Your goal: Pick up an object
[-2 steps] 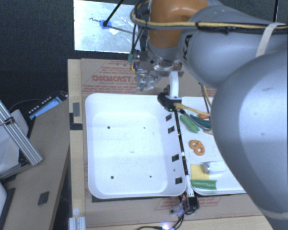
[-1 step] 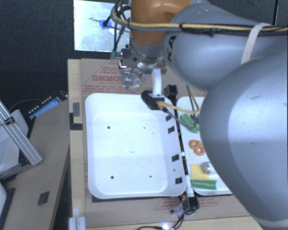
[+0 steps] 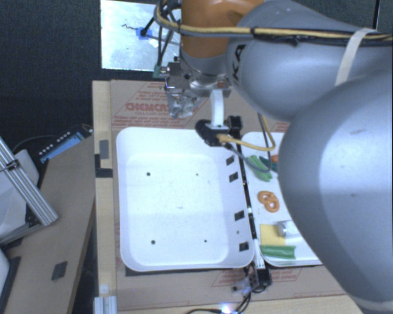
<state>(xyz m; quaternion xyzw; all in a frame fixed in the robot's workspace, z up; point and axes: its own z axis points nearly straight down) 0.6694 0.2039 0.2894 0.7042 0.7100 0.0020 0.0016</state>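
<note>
From my console the grey arm [image 3: 319, 122] fills the right side of the view, its orange band [image 3: 206, 18] at the far edge. The left bin [image 3: 132, 184] lies bare and white; the right bin [image 3: 307, 260] peeks from under the arm. The gripper [image 3: 182, 105] hangs over the far edge of the cardboard sheet [image 3: 138, 104], beyond the left bin, and I cannot tell its state from here.

The candidates lie in the right bin: a yellow block [image 3: 272, 234], a green piece [image 3: 277, 251] near it, a green strip [image 3: 261, 168] farther off, and a small orange pretzel [image 3: 268, 200]. I judge them light toy pieces; the block looks stiffest, best taken across its flat sides.

The red print on the cardboard is too blurred to read.
</note>
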